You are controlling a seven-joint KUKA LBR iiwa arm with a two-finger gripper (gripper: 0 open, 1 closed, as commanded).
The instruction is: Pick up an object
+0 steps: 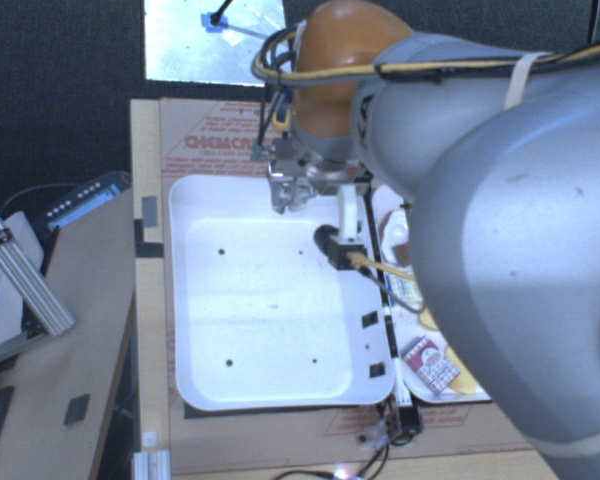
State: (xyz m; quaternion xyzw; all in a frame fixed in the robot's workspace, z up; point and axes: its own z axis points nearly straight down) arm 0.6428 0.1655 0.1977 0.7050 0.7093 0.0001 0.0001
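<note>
There were two white bins: one (pixel 195 298) on the left and one (pixel 385 203) mostly hidden under one big grey arm (pixel 500 218). One red-and-white packet (pixel 432 361) showed there.

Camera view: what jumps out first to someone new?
The huge grey arm with its orange band swallows the right side, covering most of the right white bin. Its gripper sits at the far edge of the left shallow white bin. A small red-and-white packet peeks out beneath the arm in the right bin, beside yellow items.
</note>
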